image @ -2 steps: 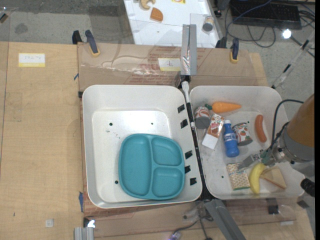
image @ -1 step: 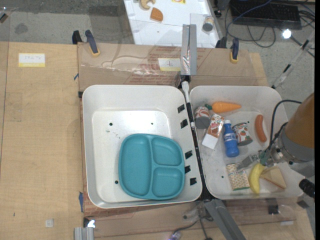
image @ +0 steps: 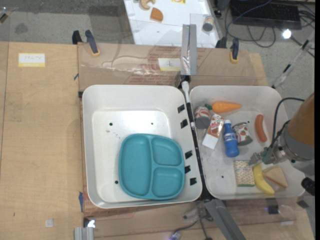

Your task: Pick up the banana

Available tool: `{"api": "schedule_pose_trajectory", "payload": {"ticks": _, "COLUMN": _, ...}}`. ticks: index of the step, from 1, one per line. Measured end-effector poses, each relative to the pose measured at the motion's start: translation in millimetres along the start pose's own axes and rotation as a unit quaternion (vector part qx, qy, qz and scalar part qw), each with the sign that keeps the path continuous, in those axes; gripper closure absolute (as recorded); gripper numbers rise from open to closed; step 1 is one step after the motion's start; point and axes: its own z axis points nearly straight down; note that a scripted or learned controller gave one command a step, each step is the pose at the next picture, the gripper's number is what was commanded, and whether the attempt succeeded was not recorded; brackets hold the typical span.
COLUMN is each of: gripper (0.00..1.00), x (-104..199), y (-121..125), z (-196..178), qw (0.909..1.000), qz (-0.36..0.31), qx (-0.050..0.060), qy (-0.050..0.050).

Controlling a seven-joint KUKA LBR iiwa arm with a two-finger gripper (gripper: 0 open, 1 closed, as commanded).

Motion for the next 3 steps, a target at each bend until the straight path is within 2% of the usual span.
{"api": "schedule_pose_trajectory", "payload": {"ticks": 1, "gripper": 1.0, "x": 60, "y": 48, "z": -47, "qw": 0.9971, "qz": 0.076, "qx": 0.009, "qy": 0.003}}
{"api": "schedule_pose_trajectory", "payload": {"ticks": 2, "gripper": 1.0, "x": -14, "y": 9, "z": 15, "qw": 0.9969, "qz": 0.078, "qx": 0.008, "qy": 0.002}}
{"api": "schedule_pose_trajectory", "payload": {"ticks": 3, "gripper": 1.0, "x": 70, "y": 39, "z": -50, "qw": 0.9982, "qz": 0.059, "qx": 0.008, "qy": 0.004}}
